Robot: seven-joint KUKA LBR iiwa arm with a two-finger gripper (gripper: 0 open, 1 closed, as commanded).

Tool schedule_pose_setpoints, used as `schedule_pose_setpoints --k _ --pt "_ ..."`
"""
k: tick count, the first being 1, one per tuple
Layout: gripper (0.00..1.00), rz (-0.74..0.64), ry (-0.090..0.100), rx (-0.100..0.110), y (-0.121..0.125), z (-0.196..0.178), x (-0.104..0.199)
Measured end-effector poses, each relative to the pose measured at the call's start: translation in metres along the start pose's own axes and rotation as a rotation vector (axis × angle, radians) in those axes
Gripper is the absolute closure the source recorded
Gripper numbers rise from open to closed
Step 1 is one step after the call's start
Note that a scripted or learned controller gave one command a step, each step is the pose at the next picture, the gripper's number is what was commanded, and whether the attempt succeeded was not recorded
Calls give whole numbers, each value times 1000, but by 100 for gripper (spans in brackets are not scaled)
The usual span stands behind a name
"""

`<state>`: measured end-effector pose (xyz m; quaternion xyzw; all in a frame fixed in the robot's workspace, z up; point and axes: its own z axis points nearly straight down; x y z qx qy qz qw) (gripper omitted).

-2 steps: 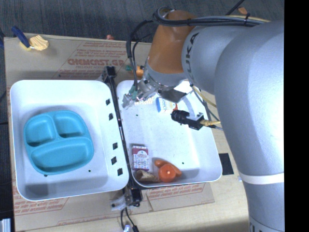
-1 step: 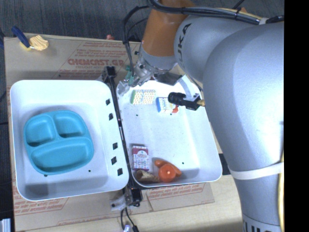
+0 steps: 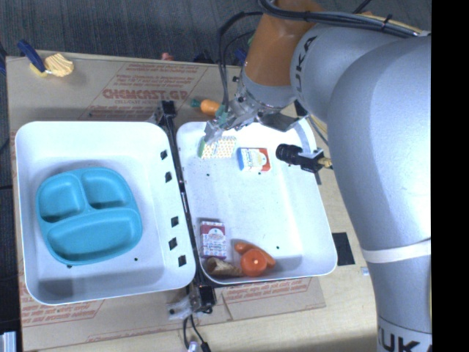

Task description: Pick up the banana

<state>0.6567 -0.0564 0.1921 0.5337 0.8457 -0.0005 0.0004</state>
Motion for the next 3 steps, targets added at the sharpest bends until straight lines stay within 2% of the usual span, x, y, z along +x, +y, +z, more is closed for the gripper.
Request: schedule_pose_setpoints --k 3 --pt "100 -18 -4 0 2 -31 1"
